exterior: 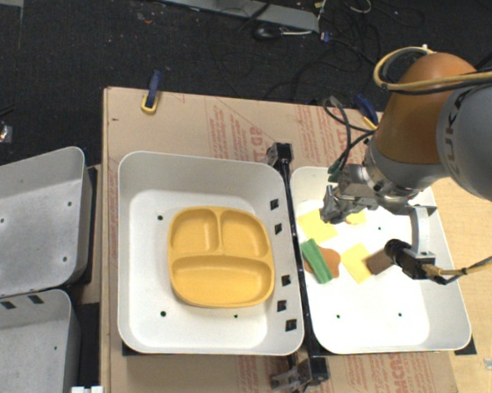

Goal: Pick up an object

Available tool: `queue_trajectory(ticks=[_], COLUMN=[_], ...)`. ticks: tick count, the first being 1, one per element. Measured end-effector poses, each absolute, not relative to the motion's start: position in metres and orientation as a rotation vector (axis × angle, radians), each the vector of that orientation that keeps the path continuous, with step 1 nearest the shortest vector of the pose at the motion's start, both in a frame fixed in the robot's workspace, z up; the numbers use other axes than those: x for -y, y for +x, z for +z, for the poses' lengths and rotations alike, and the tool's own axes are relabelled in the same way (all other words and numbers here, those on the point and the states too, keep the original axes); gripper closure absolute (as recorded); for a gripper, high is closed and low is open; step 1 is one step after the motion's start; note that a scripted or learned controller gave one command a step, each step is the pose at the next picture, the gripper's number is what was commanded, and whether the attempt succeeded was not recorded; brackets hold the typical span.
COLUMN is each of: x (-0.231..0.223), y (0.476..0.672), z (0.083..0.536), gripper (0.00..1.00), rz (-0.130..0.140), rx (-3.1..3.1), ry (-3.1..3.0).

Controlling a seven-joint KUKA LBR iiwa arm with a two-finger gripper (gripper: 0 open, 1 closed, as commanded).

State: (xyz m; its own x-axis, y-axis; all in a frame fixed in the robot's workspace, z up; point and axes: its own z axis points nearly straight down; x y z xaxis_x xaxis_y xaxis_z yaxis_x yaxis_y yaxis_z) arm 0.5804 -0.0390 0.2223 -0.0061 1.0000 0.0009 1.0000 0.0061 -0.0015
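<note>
Arm poised over the right bin's cluster of small objects.

In the left bin (pixel 135 226) a yellow divided tray (pixel 221 257) lies flat, well clear of the work. In the right bin (pixel 405 329) sit a green block (pixel 316 260), an orange piece (pixel 331 259), yellow blocks (pixel 356 262) and a brown piece (pixel 379 261), bunched close, likely candidates for picking. The gripper (pixel 339 208) hangs over their upper edge; I cannot tell how far its fingers are apart, or whether they hold anything.
</note>
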Motion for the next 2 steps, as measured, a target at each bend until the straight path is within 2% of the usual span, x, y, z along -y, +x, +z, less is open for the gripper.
queue_trajectory(ticks=[1,2], x=[-0.011,-0.062], y=[0.572,0.565], z=[0.234,0.223], gripper=[1.00,1.00], rz=[-0.002,0.001], rx=[2.229,2.228], ry=[-2.212,-2.211])
